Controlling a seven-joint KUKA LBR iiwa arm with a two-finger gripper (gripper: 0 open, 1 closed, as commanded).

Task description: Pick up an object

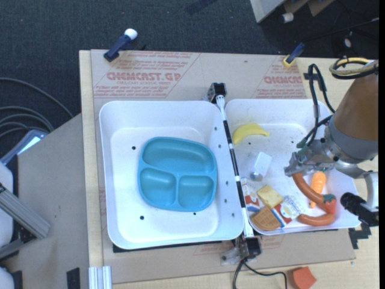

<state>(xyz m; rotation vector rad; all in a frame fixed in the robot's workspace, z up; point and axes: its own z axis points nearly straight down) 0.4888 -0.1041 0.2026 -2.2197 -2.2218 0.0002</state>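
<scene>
- The gripper (302, 163) is seen low over the right bin (278, 106), just above a curved red sausage (311, 205); whether its fingers are spread or pressed together cannot be told.
- A banana (249, 132) lies near the far wall, with open floor around it.
- A blue divided plate (177, 173) is seen in the left bin (114, 131).

1 fixed camera looks down slantwise on 2 bins (114, 179).
</scene>
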